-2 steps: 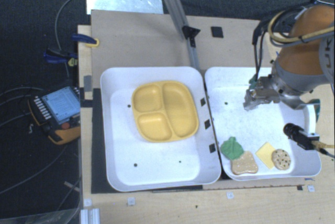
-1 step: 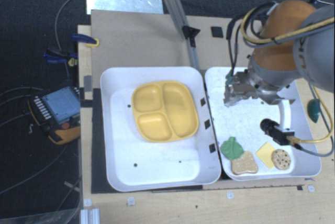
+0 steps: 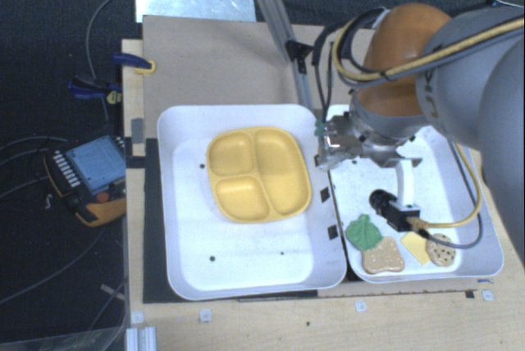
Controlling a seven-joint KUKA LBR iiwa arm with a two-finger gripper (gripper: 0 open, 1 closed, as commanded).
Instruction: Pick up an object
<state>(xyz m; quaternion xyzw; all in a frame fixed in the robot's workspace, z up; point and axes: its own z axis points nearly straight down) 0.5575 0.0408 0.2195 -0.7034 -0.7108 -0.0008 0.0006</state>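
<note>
Gripper (image 3: 340,146) of the grey arm hangs over the upper part of the right bin (image 3: 495,257), very near to the wall it shares with the left bin (image 3: 168,177). Whether it is spread or pressed together I cannot tell, because the wrist covers it from above, and I see nothing held in it. The things it could pick are a little group in the lower right of the frame: a green leaf-shaped piece (image 3: 363,231), a tan toast slice (image 3: 383,259), a yellow wedge (image 3: 416,248) and a spotted cookie (image 3: 441,251), lying close together near the front wall of the right bin. I think this is the main danger: they are flat and low, so a grasp may slide over them, or push one against its neighbour and take two or none. The front wall may also stop the descent. The yellow divided plate (image 3: 258,175) in the left bin is wide and smooth, probably too broad to pinch except at its edge. Both bins are white and smooth and rest on a brown board (image 3: 213,54). At the left of the frame, on dark carpet, lie a blue device (image 3: 90,165), blue clamps (image 3: 92,87) and some loose cables.
</note>
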